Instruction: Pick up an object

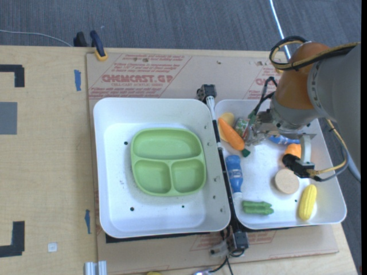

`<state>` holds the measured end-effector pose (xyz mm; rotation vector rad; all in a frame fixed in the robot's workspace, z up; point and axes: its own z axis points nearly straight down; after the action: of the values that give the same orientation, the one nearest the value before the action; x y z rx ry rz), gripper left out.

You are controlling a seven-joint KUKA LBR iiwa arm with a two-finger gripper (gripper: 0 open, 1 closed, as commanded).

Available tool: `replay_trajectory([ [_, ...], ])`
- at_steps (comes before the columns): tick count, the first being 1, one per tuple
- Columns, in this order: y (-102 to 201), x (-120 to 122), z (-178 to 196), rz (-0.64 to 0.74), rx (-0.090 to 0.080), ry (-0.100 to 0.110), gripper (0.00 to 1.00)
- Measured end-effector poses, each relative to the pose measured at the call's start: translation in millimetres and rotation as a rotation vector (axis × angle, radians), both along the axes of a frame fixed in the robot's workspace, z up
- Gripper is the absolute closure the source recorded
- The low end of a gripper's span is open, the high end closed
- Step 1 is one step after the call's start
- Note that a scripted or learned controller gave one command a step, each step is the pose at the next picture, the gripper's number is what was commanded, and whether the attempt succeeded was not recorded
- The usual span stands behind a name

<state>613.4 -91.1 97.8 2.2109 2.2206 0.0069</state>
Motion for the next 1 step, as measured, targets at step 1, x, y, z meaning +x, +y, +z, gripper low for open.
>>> replay_trajectory([
  [1,0.1,-0.1,-0.1,0.000,0.000,0.000,0.00],
])
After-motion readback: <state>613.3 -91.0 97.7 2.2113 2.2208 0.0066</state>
